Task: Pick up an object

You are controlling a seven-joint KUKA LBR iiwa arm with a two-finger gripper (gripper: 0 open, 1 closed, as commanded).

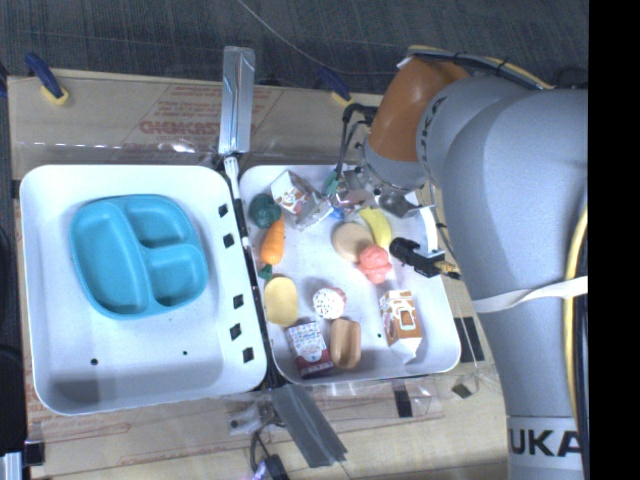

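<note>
The arm reaches in from the right, its grey bulk covering the right side of the right bin [437, 353], and its claw [345, 190] hangs low over that bin's far end, near the back rim. The wrist hides most of the claw, so whether it is open or closed cannot be told, and nothing can be seen held in it.

The task names no particular object, so the nearest candidates matter most. Just left of the claw lies a small crinkled packet [292, 197], white with a printed face, and it appears to be the closest thing. Just toward the near side of the claw sits a yellow banana [378, 227], its long axis running roughly from the back of the bin toward the front, with a pale round piece [350, 238] touching its left side and a pink toy [374, 262] at its near end. Further left are a dark green ball [264, 209] and an orange carrot [272, 243], both against the divider wall.

The rest of the bin's contents (a yellow lemon [281, 299], a cupcake [328, 302], a hot dog bun [345, 341], a small carton [401, 317]) lie well apart from the claw, toward the front. The left bin [60, 368] holds a blue divided tray [137, 251].

My judgement: the coming move turns on a short shift left to the packet, or toward the near side to the banana, gripped across its narrow width.
</note>
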